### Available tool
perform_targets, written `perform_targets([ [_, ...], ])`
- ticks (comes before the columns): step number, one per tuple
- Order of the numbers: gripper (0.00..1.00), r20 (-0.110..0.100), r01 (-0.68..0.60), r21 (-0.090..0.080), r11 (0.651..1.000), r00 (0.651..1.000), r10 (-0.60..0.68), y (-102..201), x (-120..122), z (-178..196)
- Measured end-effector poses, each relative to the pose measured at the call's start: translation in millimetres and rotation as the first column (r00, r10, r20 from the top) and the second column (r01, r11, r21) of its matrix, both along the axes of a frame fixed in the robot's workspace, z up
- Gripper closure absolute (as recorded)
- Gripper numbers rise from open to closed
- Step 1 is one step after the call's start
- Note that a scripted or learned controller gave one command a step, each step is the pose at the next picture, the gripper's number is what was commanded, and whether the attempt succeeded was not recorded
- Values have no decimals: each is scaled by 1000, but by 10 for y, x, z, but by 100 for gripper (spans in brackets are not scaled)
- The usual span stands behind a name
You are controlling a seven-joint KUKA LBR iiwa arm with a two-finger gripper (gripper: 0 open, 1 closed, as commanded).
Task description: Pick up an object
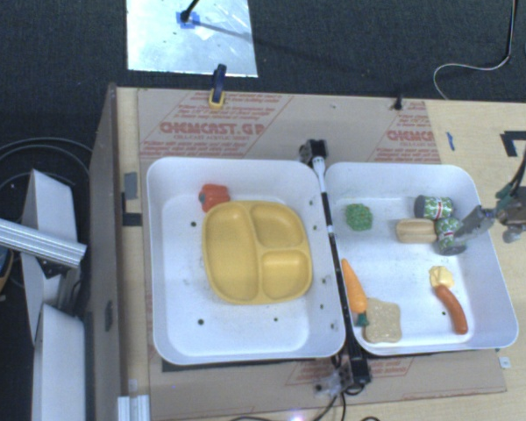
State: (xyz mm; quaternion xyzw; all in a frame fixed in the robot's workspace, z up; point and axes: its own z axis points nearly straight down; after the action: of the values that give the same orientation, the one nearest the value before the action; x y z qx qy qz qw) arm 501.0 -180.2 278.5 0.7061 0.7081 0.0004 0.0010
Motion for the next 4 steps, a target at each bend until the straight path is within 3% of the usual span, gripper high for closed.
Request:
perform_targets([
  [1,0,-4,2,1,1000,1000,-2,-260,136,-1370],
  [2,0,-1,2,0,1000,1000,-2,-263,-141,-1941],
  [3,100,3,1,0,1000,1000,-1,-261,-130,-1835],
  [4,100,1,-2,2,1000,1000,2,520,919,-1939],
])
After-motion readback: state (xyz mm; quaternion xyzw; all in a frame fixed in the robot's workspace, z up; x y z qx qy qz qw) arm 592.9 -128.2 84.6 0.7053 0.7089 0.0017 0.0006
